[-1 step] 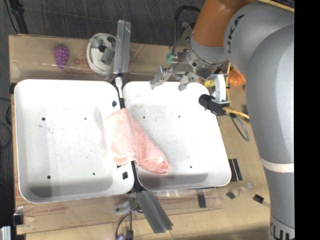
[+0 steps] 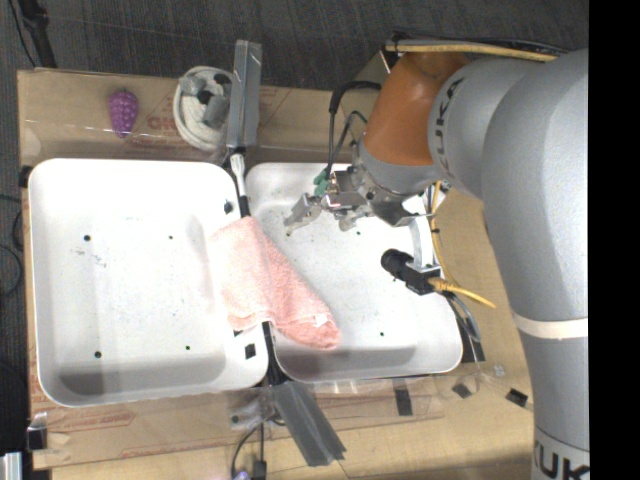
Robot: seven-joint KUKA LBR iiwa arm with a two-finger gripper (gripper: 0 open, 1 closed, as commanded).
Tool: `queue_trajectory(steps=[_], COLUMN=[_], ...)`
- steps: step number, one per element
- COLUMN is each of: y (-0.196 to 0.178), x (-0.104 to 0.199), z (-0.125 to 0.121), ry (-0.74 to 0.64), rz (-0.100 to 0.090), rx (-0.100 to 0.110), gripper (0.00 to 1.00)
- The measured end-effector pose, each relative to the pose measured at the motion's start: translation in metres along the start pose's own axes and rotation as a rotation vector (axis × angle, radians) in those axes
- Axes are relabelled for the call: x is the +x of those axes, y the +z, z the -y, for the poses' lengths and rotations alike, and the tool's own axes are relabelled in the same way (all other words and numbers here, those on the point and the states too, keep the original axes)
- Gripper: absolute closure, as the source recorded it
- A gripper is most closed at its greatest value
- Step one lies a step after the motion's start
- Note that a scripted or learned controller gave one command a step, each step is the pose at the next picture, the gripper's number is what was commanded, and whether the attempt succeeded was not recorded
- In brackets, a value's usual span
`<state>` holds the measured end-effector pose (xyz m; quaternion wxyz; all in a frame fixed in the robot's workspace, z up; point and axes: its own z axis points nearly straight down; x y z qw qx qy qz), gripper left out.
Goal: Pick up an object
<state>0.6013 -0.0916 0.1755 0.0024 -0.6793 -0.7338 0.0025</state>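
- Pink towel (image 2: 272,288) drapes across the divider between the left bin (image 2: 60,268) and right bin (image 2: 440,353).
- Gripper (image 2: 318,208), fingers spread with nothing between them, hangs over the right bin's far edge, apart from the towel, likely poised for a grab.

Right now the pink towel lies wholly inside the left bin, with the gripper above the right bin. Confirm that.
Not quite. The camera view shows the pink towel draped over the divide between the left bin and the right bin, partly in each. The gripper is above the right bin, as stated.
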Motion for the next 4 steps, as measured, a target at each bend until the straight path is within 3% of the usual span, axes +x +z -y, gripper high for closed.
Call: queue_trajectory(steps=[1,2,3,4], y=[0.085,-0.016,-0.014,0.085], x=[-0.001,0.028,0.018,0.001], z=[0.055,0.065,0.104,0.095], ry=[-0.108,-0.103,-0.309,-0.367], rz=[-0.001,0.000,-0.001,0.000], rx=[-0.003,-0.005,-0.002,-0.006], gripper=[0.00,0.00,0.00,0.00])
